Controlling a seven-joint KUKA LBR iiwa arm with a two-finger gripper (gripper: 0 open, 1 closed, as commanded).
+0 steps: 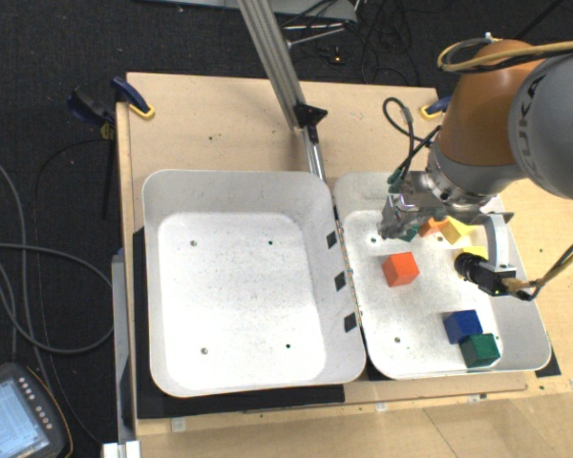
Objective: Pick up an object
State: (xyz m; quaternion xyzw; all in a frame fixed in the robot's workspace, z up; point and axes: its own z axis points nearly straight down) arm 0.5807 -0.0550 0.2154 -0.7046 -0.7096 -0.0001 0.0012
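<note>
dark floor strewn with black cables surrounds a pale wooden worktop [229,113] that carries two shallow white bins side by side. left bin [162,284] has a speckled floor, and right bin [415,346] holds the loose pieces. an orange-red cube [400,268] sits near the middle of the right bin, matte and slightly tilted, just below the hand [398,222] and apart from it. further toward the near right corner a blue block [461,323] touches a dark green block [480,349]. a yellow piece [456,230] and a small orange piece lie at the hand's right, partly hidden by the wrist. the grey arm [516,122] reaches in from the right, and whether the hand is open or closed cannot be told from this angle.
</note>
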